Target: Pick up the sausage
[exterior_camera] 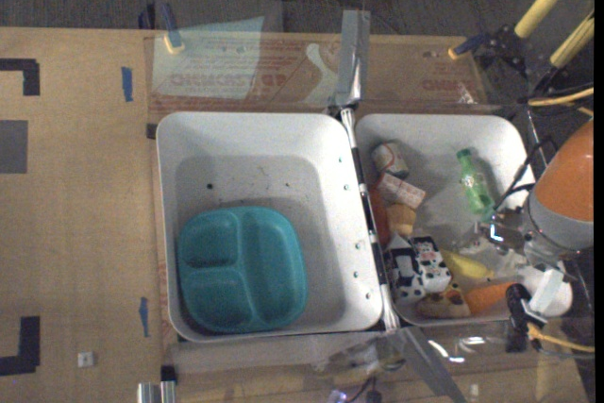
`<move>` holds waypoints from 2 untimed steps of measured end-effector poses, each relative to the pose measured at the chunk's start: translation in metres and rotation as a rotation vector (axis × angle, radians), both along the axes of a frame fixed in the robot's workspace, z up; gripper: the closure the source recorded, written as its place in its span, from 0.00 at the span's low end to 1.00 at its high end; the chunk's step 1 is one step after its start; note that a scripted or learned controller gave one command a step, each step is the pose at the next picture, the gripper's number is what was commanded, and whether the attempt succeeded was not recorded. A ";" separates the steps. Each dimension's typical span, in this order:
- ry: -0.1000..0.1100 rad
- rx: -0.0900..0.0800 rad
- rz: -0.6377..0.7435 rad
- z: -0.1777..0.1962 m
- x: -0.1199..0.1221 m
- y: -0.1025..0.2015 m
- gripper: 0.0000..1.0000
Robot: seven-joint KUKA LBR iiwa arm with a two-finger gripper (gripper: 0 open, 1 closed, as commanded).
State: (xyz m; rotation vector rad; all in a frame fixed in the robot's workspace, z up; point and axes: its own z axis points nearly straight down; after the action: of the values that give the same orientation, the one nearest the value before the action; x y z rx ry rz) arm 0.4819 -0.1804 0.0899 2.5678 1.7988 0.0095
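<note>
The right bin (444, 129) holds several toy foods. A reddish-brown, elongated piece that looks like the sausage (378, 207) lies along that bin's left wall, partly hidden under a pale wrapped packet (402, 192). My gripper (497, 232) hangs low over the right side of this bin, beside a green bottle (475, 182) and just above a yellow banana (469, 266). It is well to the right of the sausage, with nothing seen in its grasp. The orange wrist band (569, 184) sits above it at the frame's right.
An orange carrot (487, 297), a tan lump (441, 305), a black-and-white carton (420, 267) and a small can (389, 158) crowd the right bin. A teal divided plate (242, 269) lies in the left bin (255, 132). The bins' shared wall (363, 222) runs between them.
</note>
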 end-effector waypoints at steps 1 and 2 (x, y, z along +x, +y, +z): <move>-0.007 0.002 -0.462 0.000 0.002 -0.014 0.00; -0.003 0.006 -0.558 0.000 0.078 0.048 0.00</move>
State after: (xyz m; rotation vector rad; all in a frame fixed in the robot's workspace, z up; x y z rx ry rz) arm 0.5599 -0.1322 0.0899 2.9658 1.0222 0.0157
